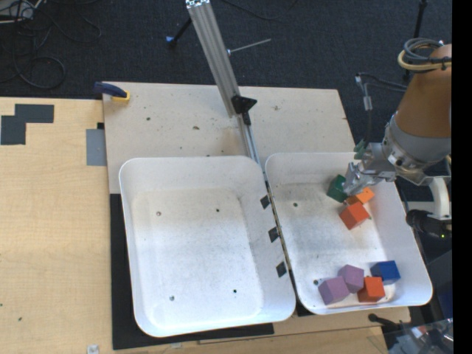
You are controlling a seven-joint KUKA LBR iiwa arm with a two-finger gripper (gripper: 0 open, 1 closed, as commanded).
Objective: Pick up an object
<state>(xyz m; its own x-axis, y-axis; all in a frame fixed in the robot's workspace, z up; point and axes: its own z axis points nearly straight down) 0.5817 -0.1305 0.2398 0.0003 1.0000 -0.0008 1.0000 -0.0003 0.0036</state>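
Looking at the right bin (413, 271), you find your hand (357, 181) low over its far end. Green block (337, 189) sits just left of it, touching or nearly; small orange block (364, 195) and red-orange cube (355, 214) lie just below. Grip state: cannot tell.

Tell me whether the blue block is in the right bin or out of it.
In. The blue block lies inside the right bin, near its front right corner, beside an orange block and two purple blocks.
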